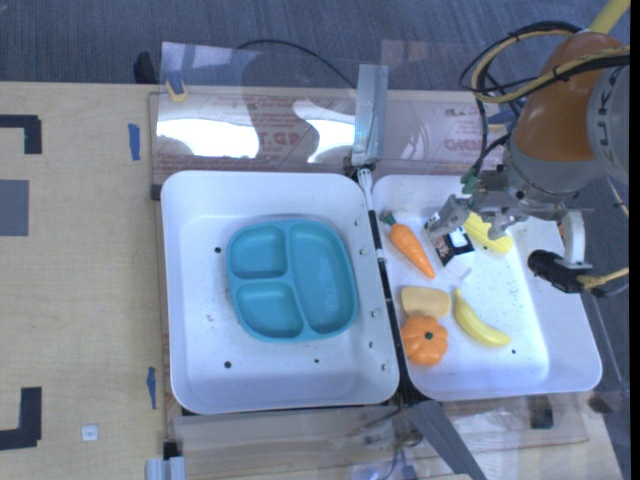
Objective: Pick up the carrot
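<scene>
The tool (452, 230) hangs low over the right bin (560, 363), just beside the carrot (411, 249); how wide it stands I cannot tell. The carrot lies slanted near the bin's left wall, probably an awkward place to reach. A banana (480, 323) lies nearby.

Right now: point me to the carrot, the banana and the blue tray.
carrot (411, 250), camera view, middle of the orange body.
banana (478, 322), camera view, middle of its yellow curve.
blue tray (322, 273), camera view, floor of its large right compartment.
</scene>
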Action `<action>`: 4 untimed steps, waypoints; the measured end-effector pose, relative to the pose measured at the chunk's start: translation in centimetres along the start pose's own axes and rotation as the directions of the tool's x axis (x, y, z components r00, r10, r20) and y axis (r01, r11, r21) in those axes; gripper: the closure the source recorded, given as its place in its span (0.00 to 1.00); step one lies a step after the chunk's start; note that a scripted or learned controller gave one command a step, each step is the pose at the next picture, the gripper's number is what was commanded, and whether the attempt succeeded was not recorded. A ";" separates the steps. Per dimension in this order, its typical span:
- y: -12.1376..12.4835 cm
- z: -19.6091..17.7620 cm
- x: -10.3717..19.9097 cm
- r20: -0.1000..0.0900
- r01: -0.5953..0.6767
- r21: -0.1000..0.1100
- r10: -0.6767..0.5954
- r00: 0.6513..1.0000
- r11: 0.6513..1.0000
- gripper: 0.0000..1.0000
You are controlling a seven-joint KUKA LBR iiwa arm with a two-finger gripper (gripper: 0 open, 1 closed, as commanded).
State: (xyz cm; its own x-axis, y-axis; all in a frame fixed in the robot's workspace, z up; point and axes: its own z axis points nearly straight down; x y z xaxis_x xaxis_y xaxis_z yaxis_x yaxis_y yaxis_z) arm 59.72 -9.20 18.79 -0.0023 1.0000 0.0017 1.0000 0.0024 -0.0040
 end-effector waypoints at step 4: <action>-0.4 -0.4 6.6 0.005 0.660 -0.004 -0.660 0.751 0.751 0.00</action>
State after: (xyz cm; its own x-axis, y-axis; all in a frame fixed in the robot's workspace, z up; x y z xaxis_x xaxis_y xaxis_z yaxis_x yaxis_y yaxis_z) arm 59.35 -2.58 19.23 -0.6622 0.7493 -0.0006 0.7493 0.6622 0.0016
